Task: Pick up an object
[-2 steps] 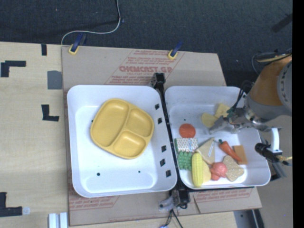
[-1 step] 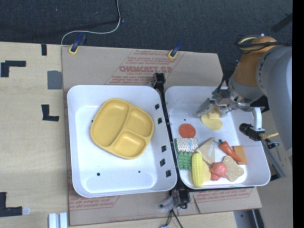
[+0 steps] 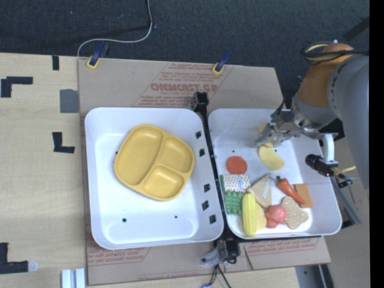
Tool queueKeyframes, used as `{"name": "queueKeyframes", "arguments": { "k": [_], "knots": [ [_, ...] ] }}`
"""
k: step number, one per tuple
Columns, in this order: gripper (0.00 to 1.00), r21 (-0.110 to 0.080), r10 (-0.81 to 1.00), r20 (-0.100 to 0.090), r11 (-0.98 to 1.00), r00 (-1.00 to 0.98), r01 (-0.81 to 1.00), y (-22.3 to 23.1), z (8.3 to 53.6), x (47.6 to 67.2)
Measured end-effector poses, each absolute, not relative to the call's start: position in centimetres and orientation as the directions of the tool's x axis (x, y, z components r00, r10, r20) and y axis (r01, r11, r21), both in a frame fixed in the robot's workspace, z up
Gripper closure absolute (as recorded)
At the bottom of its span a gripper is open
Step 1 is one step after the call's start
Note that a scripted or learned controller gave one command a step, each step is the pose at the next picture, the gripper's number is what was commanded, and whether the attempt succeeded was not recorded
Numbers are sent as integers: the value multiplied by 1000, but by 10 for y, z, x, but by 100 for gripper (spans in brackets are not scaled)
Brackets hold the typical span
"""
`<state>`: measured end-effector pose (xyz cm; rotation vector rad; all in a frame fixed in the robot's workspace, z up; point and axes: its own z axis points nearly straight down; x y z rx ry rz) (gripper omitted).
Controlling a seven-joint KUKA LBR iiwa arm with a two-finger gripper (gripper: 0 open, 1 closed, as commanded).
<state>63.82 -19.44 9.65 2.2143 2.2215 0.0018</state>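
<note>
The end effector (image 3: 271, 135) of the grey arm hangs low over the upper middle of the right shallow white bin (image 3: 240, 120), which sits right of centre in the frame. Whether it is open or closed cannot be told at this size; nothing can be seen gripped in it.

The closest candidate to pick is the pale yellow oval slice (image 3: 272, 158), lying flat on the bin floor just below the end effector in the frame, nearly touching it. Its long axis runs from upper left to lower right. A short drop toward the lower edge of the frame looks like all the coming move needs.

Other toy food lies further down in the same bin: a red round disc (image 3: 236, 164) to the lower left, an orange carrot (image 3: 289, 188) to the lower right, and a yellow corn cob (image 3: 249, 213) standing lengthwise near the bottom rim.

The left shallow white bin (image 3: 102, 221) holds 1 yellow divided plastic plate (image 3: 154, 161) with 3 compartments, well apart from the arm. Both bins rest on a brown cardboard sheet (image 3: 174, 89) on the tabletop.
</note>
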Motion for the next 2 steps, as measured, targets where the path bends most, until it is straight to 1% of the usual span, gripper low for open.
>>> {"name": "queueKeyframes", "arguments": {
  "k": [1, 2],
  "knots": [
    [100, 2, 1000, 1, 5, -5, 1000, -137, 148, 649],
    [100, -1, 1000, 2, 5, -5, 1000, -87, 187, 598]
  ]
}}
